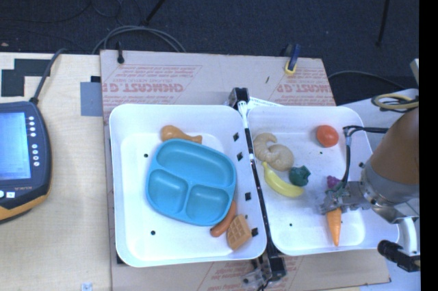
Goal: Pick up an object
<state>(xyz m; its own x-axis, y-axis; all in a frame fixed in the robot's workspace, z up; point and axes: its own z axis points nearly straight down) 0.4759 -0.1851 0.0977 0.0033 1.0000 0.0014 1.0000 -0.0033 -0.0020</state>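
Down low in the right shallow white bin (356, 242), with the claw (340, 201) just above the thick end of a small orange plastic carrot (334, 226) lying flat on the bin floor. Cannot tell how the claw stands, being dark and small against the arm. Nothing lifted yet, by the look of it: closing on the carrot and raising it both left. Near by, a yellow plastic banana (282, 184) and a round orange-red ball (327, 135).

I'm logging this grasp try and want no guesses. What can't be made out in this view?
- End effector, camera view: fingers too small and dark to read, by the carrot.
- Purple item: partly hidden by the end effector; identity unclear.
- Orange piece and sausage: partly under the blue tray.
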